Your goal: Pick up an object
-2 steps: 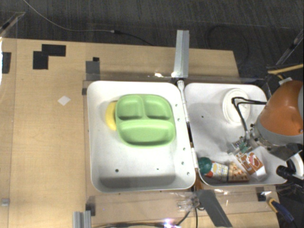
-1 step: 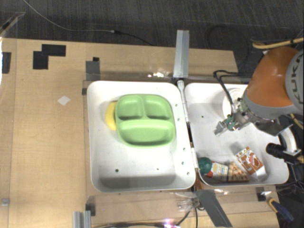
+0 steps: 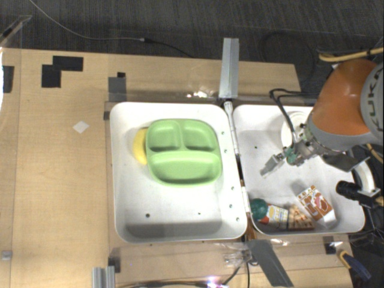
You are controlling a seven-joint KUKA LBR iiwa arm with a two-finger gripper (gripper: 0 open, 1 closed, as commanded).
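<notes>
My gripper (image 3: pixel 271 164) hangs over the middle of the right bin (image 3: pixel 258 131), pointing down and to the left, above bare bin floor. In front of it, a bottle with a green cap (image 3: pixel 277 213) lies on its side along the bin's front wall. A red and white snack packet (image 3: pixel 315 203) lies just right of the bottle. I see nothing held at the gripper. In the left bin (image 3: pixel 174 221) sits a green divided plate (image 3: pixel 182 150), with a yellow object (image 3: pixel 139 147) poking out from under its left edge.
A white round object (image 3: pixel 290 128) rests at the back of the right bin, partly behind the arm. A metal post (image 3: pixel 228 68) stands behind the divider between the bins. Cables run at the right of the bench.
</notes>
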